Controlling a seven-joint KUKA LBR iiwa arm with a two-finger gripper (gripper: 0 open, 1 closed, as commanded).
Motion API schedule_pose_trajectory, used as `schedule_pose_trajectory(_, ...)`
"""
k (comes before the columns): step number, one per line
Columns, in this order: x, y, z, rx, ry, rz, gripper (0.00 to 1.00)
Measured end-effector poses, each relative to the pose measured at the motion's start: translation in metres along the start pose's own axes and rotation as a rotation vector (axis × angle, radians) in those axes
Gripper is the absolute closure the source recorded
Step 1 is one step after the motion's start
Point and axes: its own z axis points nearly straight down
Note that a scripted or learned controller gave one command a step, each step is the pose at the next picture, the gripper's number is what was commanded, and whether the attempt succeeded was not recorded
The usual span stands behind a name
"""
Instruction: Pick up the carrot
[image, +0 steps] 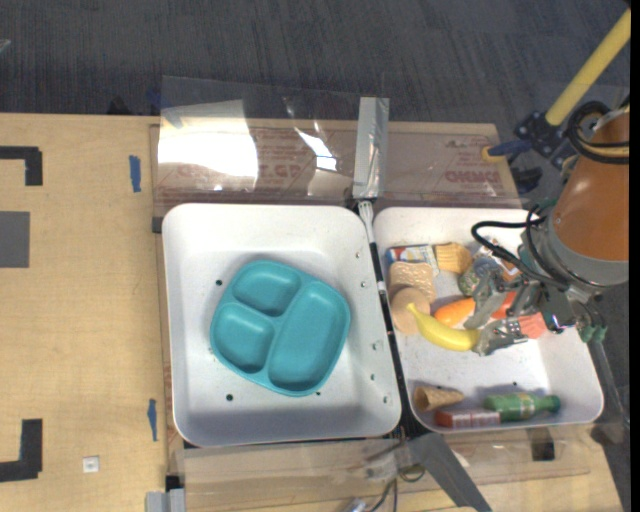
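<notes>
On the left we are looking at a shallow white plastic bin holding a teal three-compartment plastic plate, which is sitting well apart from any of the food items. Moving right, we are crossing into the second shallow white bin, where the toys are crowding together: a pale tan bread-shaped piece, a curved yellow plastic banana, and, just beside the banana's upper end, the orange toy carrot. Along the near wall we are seeing a small tan cone and a green bottle-shaped item.

We are judging the carrot to be light, rigid and smooth, so it is likely to be slipping or rolling if pinched near a tapering end; taking hold across its thicker middle looks safest, though the banana touching it is leaving little room on that side.

Furthest right, the metal two-finger gripper of the grey-and-orange arm is hanging low over the carrot's right end, and its body is covering part of the carrot. We cannot tell whether it is spread or closed, nor whether it is touching the carrot at all. The reddish-orange bits beside it are too cluttered to identify.
</notes>
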Motion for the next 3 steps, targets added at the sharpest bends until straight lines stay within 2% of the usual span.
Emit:
schedule_pose_trajectory(1, 0.002, -0.001, 0.003, -0.001, 0.008, 0.002, 0.0)
schedule_pose_trajectory(2, -0.049, 0.015, 0.077, -0.004, 0.016, -0.022, 0.0)
schedule_pose_trajectory(3, -0.045, -0.037, 0.169, -0.001, 0.007, -0.182, 0.0)
